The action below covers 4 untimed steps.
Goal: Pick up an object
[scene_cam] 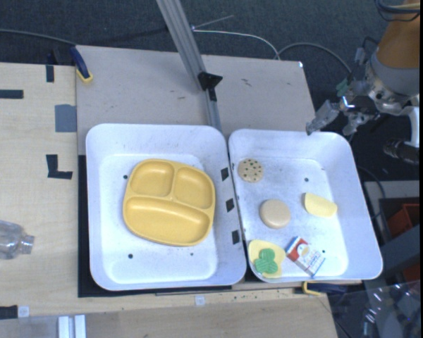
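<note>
The right bin (pixel 352 182) holds a speckled cookie (pixel 250 169), a tan round bun (pixel 275 213), a yellow wedge (pixel 319 205), a red and white packet (pixel 305 255) and a small yellow disc with a green piece on it (pixel 266 259). A yellow divided plate (pixel 170 201) lies in the left bin (pixel 102 189). My gripper (pixel 336 120) hangs above the right bin's far right corner, beyond all the objects. It is open, its two fingers spread with nothing between them.
A slanted metal pole (pixel 187 41) runs down to the gap between the bins at the back. A clear plastic bottle (pixel 3 236) lies on the bench at far left. A blue and yellow clamp (pixel 81 65) sits at the bench's back left.
</note>
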{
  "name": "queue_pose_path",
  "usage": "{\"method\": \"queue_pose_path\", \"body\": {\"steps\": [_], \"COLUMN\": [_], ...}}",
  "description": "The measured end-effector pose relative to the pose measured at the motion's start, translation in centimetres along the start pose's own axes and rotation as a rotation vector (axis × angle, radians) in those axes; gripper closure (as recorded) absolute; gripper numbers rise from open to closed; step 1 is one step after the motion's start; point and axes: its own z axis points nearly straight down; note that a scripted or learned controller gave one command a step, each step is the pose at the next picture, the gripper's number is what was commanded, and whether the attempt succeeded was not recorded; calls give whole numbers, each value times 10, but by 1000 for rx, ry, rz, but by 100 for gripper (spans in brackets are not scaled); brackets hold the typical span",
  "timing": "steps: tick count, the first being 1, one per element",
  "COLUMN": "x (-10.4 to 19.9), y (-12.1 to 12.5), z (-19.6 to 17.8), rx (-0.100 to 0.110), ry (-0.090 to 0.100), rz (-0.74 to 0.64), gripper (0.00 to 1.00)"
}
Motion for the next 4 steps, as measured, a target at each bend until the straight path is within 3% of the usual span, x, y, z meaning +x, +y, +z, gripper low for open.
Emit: {"method": "queue_pose_path", "body": {"steps": [1,2,3,4], "x": [31,92,68,165], "y": [-50,-102,-144,-152], "z": [133,177,168,64], "rx": [9,0,4,-7], "ry": [5,2,2,5], "rz": [2,-1,4,-8], "gripper": [0,0,0,0]}}
